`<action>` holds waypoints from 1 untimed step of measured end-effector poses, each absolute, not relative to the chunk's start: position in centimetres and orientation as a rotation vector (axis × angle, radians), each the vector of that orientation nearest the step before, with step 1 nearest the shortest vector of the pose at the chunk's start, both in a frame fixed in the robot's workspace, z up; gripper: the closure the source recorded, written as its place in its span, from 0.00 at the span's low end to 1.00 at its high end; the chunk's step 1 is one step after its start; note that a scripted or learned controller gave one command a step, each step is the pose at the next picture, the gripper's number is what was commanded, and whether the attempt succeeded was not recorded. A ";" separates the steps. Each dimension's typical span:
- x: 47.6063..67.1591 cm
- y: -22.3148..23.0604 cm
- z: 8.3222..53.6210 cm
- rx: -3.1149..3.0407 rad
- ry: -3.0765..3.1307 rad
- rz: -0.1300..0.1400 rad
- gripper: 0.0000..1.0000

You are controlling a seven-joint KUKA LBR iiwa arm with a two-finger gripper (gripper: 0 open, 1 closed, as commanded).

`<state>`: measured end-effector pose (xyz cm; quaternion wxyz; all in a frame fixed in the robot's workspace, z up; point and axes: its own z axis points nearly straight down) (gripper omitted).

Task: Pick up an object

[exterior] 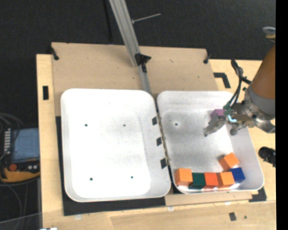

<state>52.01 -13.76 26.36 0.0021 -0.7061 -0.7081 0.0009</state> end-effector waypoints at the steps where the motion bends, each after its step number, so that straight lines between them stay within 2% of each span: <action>1: 52.1 -13.8 26.6 -2.222 -2.222 -0.002 0.00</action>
